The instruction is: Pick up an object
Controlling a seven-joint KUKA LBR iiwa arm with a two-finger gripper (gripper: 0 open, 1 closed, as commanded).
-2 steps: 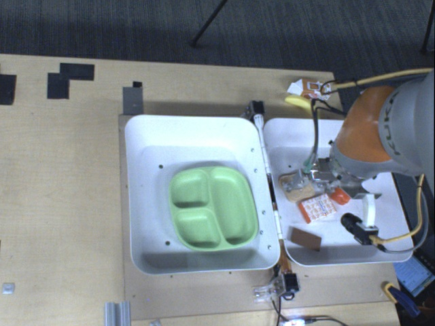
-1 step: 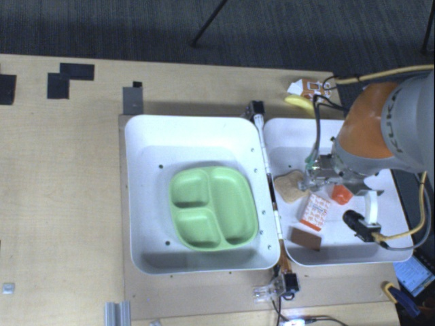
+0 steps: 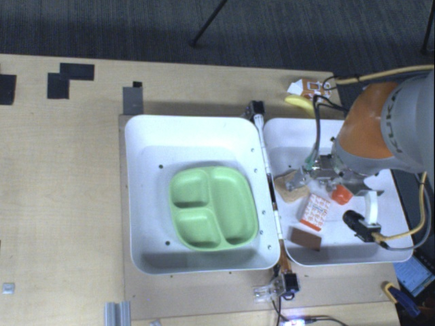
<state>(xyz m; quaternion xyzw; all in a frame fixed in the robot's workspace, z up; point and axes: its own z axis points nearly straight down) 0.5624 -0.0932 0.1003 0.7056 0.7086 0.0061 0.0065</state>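
My gripper (image 3: 314, 174) hangs low over the left part of the right bin (image 3: 387, 250), under the grey arm with its orange band (image 3: 363, 124). Just left of and below it lies a tan, lumpy object (image 3: 291, 190). A white and red packet (image 3: 315, 213) lies directly below the gripper. A small orange-red object (image 3: 340, 195) sits to the packet's right, partly under the wrist. A brown block (image 3: 306, 238) rests near the bin's front wall. I see nothing held in the gripper.
The left bin (image 3: 146, 182) holds a green divided plate (image 3: 213, 207). A yellow object (image 3: 300, 102) and a small white packet (image 3: 305, 87) lie on the bench behind the right bin. The ridge where the two bins meet (image 3: 268, 182) runs close to the gripper's left.
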